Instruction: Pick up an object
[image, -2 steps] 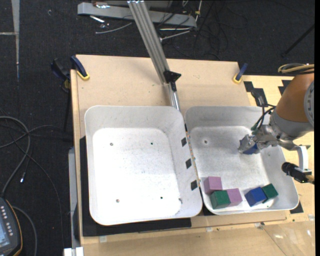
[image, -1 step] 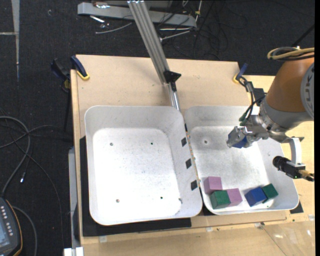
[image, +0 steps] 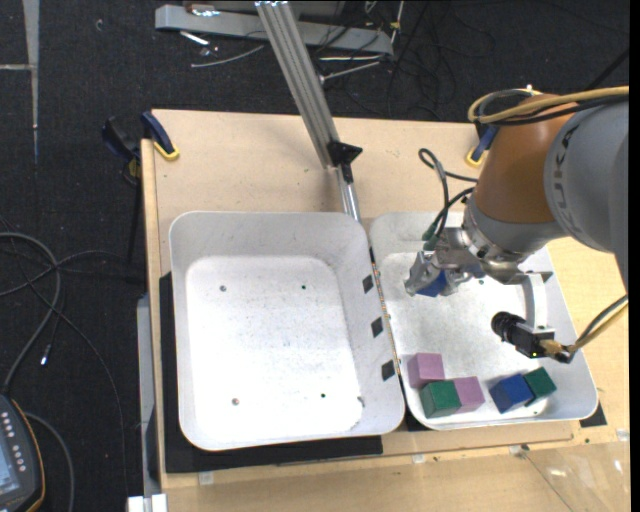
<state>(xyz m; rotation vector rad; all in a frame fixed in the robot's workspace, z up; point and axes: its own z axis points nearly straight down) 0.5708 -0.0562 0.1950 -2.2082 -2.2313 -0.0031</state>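
My gripper (image: 427, 280) hangs over the upper left part of the right bin (image: 455, 330). A small blue block (image: 434, 285) shows between its fingertips, and the fingers are shut on it. Along the bin's near edge lie a pink block (image: 428, 367), a green block (image: 438, 399), a purple block (image: 468, 392), a second blue block (image: 511, 392) and a dark green block (image: 540, 381). The grey arm with its orange band (image: 520, 165) comes in from the upper right and hides the bin's far right corner.
The left bin (image: 270, 330) sits beside the right one, their rims meeting at a divider (image: 378, 310). A black cylindrical fitting (image: 515, 332) on a cable hangs over the right bin. A metal pole (image: 315, 100) slants in from the top.
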